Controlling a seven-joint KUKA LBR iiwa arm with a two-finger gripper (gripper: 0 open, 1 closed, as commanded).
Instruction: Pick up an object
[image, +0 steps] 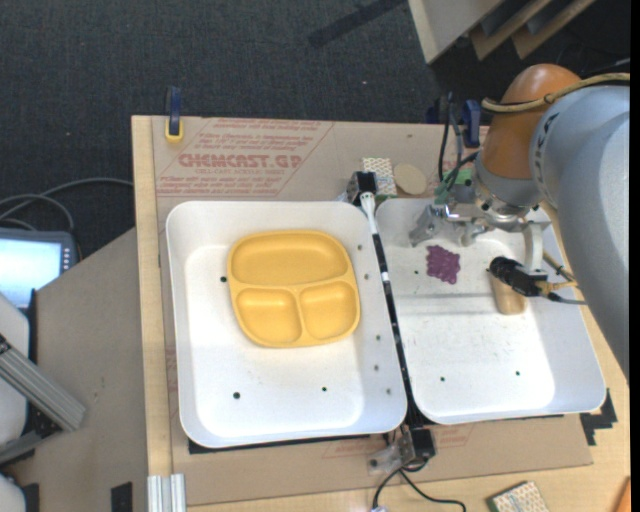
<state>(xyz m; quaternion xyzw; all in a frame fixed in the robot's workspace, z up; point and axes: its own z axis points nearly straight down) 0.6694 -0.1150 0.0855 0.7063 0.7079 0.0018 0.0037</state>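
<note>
at the far left corner of the brown paper-covered bench (240, 160) a small blue and yellow clamp (175, 122) grips the edge. the left shallow white bin (200, 380) carries a yellow plastic plate with three compartments (295, 287), lying flat in the far half, nearer the far edge than the near one and well apart from the bin's left wall. its right rim comes close to the wall shared with the next bin. the near half of this bin's floor is bare white, marked by a few small dark dots.

at the far end of the seam between the bins sits a black clip (362, 185). just beyond it on the bench lie a small chequered tag (377, 166) and a round tan disc (410, 180).

in the right shallow white bin (480, 370) a small purple crumpled lump (443, 264) lies in the far left part, apart from the left wall and the far wall. the gripper (455, 225) hangs over the bin's far edge, just beyond the lump and close above it. whether the claw is spread or closed cannot be told from this angle, and the lump lies on the floor, not held. the grey arm with its orange band (530, 110) covers the bin's far right corner. the middle and near part of this bin's floor are bare white.
</note>
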